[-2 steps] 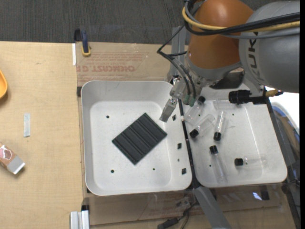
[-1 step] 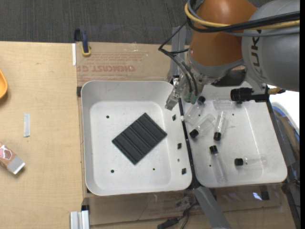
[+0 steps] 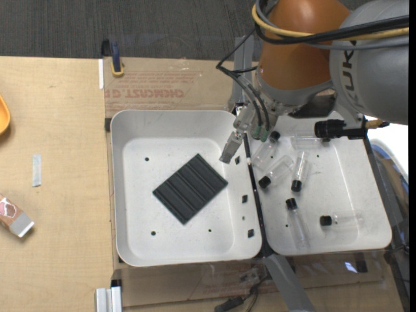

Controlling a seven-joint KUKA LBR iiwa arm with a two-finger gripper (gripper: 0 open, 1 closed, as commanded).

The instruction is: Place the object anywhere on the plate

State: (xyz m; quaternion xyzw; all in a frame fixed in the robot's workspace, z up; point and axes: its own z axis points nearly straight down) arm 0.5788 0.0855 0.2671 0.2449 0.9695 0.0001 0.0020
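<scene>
Above the bin divider, claw (image 3: 235,142) (nothing visibly held).

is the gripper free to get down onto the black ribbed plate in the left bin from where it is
Probably yes. The gripper hangs over the left bin's right edge, just up and right of the black ribbed plate, which lies flat with nothing on it or around it.

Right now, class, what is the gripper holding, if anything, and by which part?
It cannot be told: the gripper hangs over the wall between the two bins, near the clear vials; the dark ridged plate lies apart.
</scene>
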